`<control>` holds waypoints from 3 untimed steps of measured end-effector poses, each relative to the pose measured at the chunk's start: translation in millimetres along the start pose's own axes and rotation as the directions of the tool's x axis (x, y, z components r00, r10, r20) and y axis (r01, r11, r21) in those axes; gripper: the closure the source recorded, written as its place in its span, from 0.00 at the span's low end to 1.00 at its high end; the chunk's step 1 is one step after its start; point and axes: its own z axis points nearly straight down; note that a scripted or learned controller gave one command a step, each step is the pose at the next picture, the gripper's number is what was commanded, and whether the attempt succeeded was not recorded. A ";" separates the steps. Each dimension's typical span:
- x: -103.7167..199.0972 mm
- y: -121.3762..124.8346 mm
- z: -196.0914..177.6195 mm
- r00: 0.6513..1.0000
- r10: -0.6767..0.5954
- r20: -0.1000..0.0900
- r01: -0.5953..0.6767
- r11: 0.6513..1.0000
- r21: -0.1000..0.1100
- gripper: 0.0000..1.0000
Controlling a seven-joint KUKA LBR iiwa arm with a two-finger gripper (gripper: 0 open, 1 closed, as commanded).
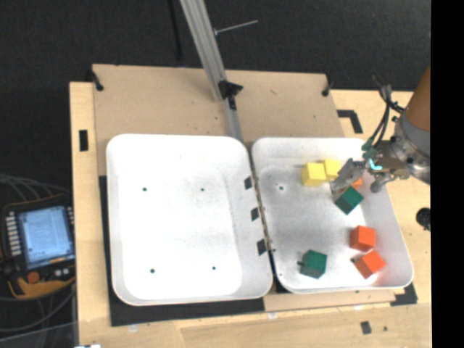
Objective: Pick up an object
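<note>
One target: green block (349,199), tilted, directly below the hand (360,177) (right bin (290,158)).
Hand state: cannot tell.

The lit screen of the handheld pendant (45,238) shows text too small to read.

Robotics lab, plywood bench (83,194), two white bins (116,216), teach pendant (40,241), dark floor (72,20)
</note>
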 end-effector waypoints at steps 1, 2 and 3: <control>-0.1 0.6 -2.1 1.000 0.001 0.001 -0.001 1.000 -0.005 0.00; -4.7 -6.2 57.2 1.000 0.003 0.002 -0.003 1.000 0.001 0.00; -10.6 1.3 105.2 1.000 0.004 0.003 -0.004 1.000 0.001 0.00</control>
